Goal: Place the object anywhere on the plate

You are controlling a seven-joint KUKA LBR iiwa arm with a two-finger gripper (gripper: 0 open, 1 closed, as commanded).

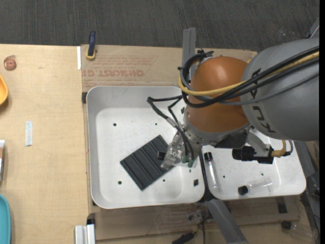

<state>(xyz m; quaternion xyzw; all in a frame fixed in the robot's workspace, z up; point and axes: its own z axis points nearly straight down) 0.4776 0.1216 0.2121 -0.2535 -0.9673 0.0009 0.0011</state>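
Note:
The plate (pixel 144 162) is a dark grey ribbed rectangle lying at a slant on the floor of the left bin (pixel 101 136). My gripper (pixel 171 156) hangs at the plate's right edge, under the orange wrist band (pixel 218 95) and the bulky grey arm (pixel 284 90). Cables and the wrist hide much of the gripper, and I cannot make out any object in it. A small green part (pixel 190 162) shows just right of the gripper.
A clear tube with a black cap (pixel 209 169) lies along the divider between the bins. Another clear capped tube (pixel 254 187) rests in the right bin (pixel 289 182). A small black bit (pixel 195 182) sits near the left bin's right wall. Cardboard (pixel 127 67) lies behind.

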